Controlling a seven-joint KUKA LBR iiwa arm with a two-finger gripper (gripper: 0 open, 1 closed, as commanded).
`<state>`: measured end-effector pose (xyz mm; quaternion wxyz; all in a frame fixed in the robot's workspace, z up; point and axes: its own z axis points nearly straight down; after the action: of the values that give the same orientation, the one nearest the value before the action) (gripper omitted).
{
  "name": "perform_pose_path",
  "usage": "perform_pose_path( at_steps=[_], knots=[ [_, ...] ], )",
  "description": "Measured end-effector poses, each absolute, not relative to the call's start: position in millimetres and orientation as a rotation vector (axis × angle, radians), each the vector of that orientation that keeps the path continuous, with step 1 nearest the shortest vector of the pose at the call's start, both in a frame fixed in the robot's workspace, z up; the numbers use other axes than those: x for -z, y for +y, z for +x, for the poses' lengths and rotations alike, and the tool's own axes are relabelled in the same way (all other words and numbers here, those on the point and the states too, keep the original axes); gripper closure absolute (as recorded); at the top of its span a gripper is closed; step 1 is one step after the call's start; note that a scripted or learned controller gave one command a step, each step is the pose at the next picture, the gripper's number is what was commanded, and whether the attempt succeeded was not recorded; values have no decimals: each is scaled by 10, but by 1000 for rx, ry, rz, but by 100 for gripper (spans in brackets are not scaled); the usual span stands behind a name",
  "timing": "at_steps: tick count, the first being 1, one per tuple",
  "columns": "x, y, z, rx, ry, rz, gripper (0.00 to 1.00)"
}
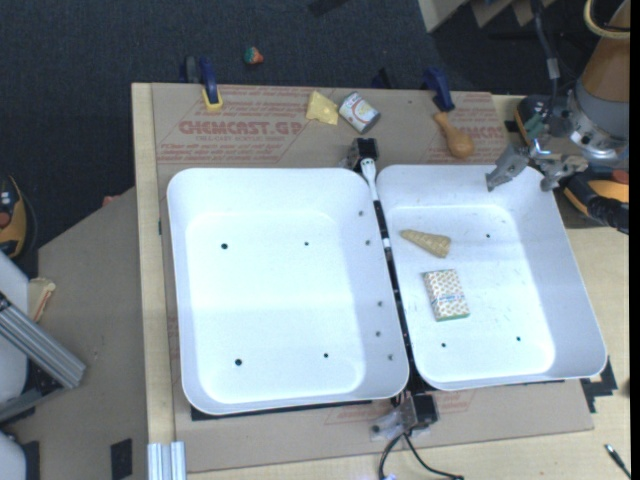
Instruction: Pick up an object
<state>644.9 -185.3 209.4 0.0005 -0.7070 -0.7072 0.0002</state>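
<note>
Two white bins sit on the worktop (250, 118). The right bin (560, 298), below the end effector (525, 163), holds two objects: a tan cone (427, 241) and a patterned small box (446, 294), both down-left of it. Its fingers look spread, pinching nothing. The left bin (200, 268) lies far left.

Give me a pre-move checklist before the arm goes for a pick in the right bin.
1. Targets present in the right bin: ok, a cone-shaped piece and a small patterned box lie inside.
2. Targets apart from each other: ok, a visible gap separates them.
3. Tool position: not ok for a pick yet, it sits over the bin's upper right rim, away from both items.
4. Tool carrying anything: ok, nothing visible between its fingers.
5. Finger opening: cannot tell at this angle.
6. Items clear of bin walls: ok, both rest on the flat floor.
</note>
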Motion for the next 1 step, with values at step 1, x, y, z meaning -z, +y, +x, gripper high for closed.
perform_pose_path(
  at_steps=[1],
  knots=[
    [-779,-1398,6650,-6,-2219,-2209,0]
  ],
)
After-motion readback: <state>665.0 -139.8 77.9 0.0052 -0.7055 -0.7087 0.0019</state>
